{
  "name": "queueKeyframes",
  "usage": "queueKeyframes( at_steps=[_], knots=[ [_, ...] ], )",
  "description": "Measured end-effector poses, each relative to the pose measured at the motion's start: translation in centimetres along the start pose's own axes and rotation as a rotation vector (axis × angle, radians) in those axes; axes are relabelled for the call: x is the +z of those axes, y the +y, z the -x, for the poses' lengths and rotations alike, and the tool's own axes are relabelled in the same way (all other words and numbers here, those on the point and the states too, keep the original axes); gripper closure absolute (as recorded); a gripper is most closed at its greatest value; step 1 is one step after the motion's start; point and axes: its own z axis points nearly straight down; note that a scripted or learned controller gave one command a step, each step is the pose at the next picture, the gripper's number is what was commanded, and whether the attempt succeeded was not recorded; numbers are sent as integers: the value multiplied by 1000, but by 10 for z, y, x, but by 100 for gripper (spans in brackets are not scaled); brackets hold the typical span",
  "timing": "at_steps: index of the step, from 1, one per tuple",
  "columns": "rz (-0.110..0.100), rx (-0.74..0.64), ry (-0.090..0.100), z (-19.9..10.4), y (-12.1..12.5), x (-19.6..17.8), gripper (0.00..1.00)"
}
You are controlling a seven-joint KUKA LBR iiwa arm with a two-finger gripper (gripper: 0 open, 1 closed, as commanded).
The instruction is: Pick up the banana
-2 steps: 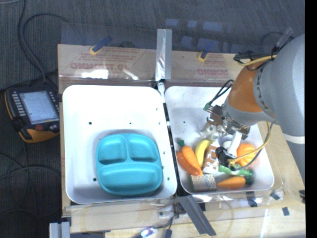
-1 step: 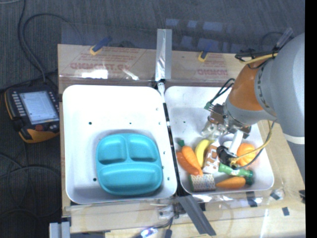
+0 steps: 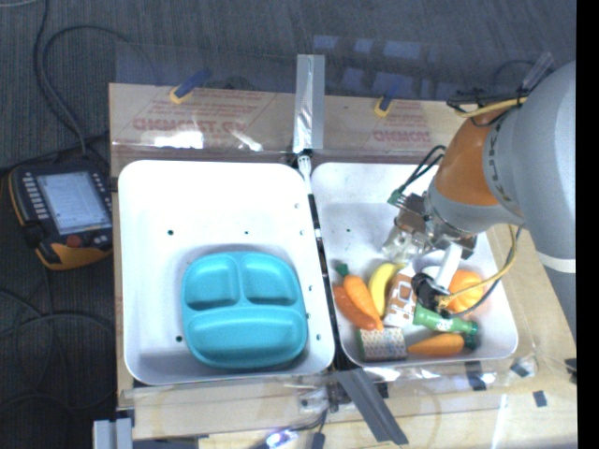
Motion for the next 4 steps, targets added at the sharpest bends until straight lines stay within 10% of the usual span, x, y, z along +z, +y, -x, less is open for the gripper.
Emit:
queueKeyframes(
  at_steps=[1, 2, 3, 4],
  knots=[
    [0, 0, 0, 0, 0, 0, 0],
    [-7, 262, -7, -39, 47, 20, 0],
    [-14, 228, -11, -7, 71, -7, 0],
    [-6, -282, -4, 16, 80, 21, 0]
  ],
)
